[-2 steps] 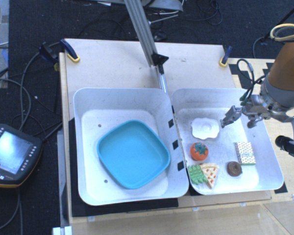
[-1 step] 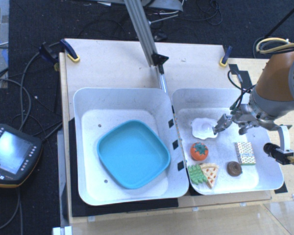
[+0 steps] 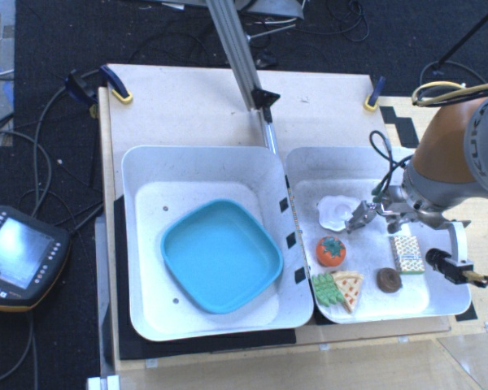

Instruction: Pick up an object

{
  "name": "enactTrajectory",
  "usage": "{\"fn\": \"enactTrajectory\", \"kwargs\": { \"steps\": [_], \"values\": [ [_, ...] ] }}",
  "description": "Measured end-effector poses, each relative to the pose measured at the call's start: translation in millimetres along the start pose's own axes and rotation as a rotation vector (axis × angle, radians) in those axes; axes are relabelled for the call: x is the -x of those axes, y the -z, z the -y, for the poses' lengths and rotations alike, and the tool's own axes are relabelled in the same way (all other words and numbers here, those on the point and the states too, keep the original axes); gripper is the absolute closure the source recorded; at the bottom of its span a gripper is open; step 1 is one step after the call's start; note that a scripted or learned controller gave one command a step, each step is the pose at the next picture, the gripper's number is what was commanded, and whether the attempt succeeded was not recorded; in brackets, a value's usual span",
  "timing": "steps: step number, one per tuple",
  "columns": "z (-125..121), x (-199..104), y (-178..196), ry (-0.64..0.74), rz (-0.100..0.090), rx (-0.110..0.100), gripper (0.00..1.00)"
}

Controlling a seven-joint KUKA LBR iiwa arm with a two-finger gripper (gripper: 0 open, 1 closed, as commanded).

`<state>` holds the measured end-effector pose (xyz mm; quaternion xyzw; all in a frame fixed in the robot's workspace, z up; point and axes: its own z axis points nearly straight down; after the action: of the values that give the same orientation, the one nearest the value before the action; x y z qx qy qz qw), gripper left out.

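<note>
The right bin (image 3: 447,303) holds several small items. A white crumpled piece (image 3: 334,212) lies at its middle left. Below that sits a red tomato with a green top (image 3: 331,251). A pizza slice (image 3: 349,289) and a green leafy piece (image 3: 325,288) rest by the front wall. A brown round cookie (image 3: 389,279) and a pale patterned wafer (image 3: 407,253) lie to the right. My gripper (image 3: 360,217) hangs low over the bin, just right of the white piece, its tip pointing toward it. Nothing shows as held.
The left bin (image 3: 138,185) holds a large blue square plate (image 3: 220,254). A metal pole (image 3: 240,51) slants down to the wall between the bins. The arm's grey body (image 3: 451,157) and a black bracket (image 3: 443,265) overhang the right bin's right side.
</note>
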<state>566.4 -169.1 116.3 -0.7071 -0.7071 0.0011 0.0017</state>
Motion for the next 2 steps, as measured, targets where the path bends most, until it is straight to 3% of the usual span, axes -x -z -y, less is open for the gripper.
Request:
{"fn": "enactTrajectory", "kwargs": {
  "steps": [1, 2],
  "values": [
    [0.2, -0.4, -22.0, 0.000, 0.000, 0.002, 0.00],
    [-0.1, 0.0, -10.6, 0.000, 0.001, 0.004, 1.00]
  ]
}}
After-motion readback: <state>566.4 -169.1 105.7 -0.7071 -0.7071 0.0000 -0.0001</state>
